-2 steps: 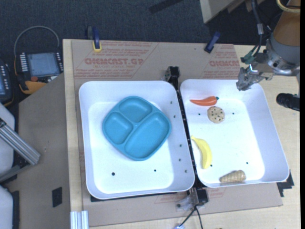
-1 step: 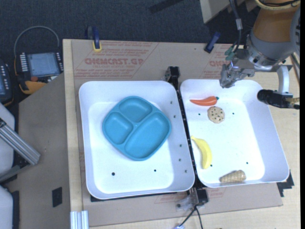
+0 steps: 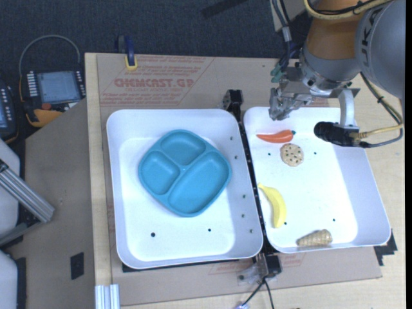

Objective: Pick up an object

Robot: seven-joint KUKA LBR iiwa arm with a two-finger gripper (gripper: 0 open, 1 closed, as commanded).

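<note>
Dark blue-grey carpet floor [image 3: 129,11] surrounds cardboard-topped bench [image 3: 167,82], handheld control pendant [image 3: 56,85] with looped cable far left, aluminium rail [image 3: 26,195] near left.

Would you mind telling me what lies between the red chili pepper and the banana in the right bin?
In the camera view, a round cookie lies between the chili pepper and the banana, closer to the pepper.

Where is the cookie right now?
The cookie lies in the right bin, near its back, just below the red pepper and above the banana.
</note>
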